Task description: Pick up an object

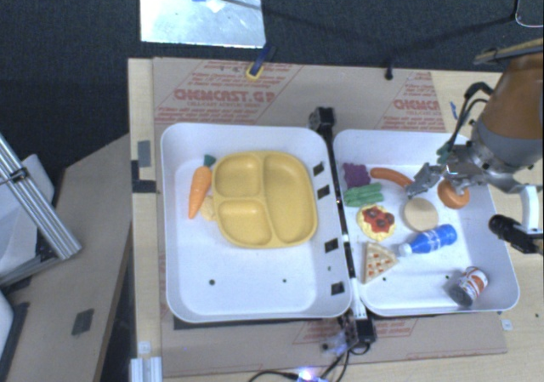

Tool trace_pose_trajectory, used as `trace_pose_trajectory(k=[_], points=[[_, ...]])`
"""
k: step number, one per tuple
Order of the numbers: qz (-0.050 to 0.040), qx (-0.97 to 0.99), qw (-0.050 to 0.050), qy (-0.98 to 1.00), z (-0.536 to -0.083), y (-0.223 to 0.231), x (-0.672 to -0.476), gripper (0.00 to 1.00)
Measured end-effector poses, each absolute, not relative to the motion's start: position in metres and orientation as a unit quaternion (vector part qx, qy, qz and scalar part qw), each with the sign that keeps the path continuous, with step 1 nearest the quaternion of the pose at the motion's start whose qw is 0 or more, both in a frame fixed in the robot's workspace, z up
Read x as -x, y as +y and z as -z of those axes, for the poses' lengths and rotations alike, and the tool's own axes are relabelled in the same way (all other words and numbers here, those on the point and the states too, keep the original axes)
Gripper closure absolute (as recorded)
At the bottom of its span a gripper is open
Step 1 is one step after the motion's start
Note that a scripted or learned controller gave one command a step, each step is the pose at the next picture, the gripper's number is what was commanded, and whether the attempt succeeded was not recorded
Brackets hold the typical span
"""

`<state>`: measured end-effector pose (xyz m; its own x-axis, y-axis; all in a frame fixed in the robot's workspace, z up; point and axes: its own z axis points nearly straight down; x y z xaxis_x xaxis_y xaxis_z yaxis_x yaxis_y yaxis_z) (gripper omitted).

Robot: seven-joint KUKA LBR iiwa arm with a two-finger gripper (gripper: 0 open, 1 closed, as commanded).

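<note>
Dark carpet surrounds a pale wooden tabletop (144,91) on which two shallow white bins sit side by side on printed cardboard. Toward the left, the left bin (183,287) holds a toy carrot (198,191) lying just beside the left edge of a yellow divided plate (259,199), which sits near the bin's middle. Across the divider, the right bin (408,297) carries a cluster of play food: purple grapes (356,174) with a green pea pod (363,195) just below them, a sausage (391,176) to their right, a small round pizza (376,221), a pizza slice (379,260) near the front, a pale round disc (420,214), a blue bottle (429,241) lying on its side, an orange doughnut (454,194), and a small can (468,284) tipped over in the near right corner. At the right, the grey and orange arm reaches over this bin; its gripper (422,180) hangs above the spot between the sausage and the disc, fingers spread apart with nothing between them.
</note>
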<state>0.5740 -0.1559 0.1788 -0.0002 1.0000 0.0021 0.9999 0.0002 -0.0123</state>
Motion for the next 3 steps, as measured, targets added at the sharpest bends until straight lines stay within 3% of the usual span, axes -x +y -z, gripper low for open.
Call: trace_pose_trajectory(k=[1, 2, 3], points=[[0.0003, 0.706, -0.001, -0.708, -0.187, -0.156, -0.577, 0.0], [-0.0007, 0.707, 0.001, -0.708, -0.129, -0.164, -0.58, 0.0], [0.0024, 0.707, -0.007, -0.707, -0.1, -0.166, -0.584, 0.0]])
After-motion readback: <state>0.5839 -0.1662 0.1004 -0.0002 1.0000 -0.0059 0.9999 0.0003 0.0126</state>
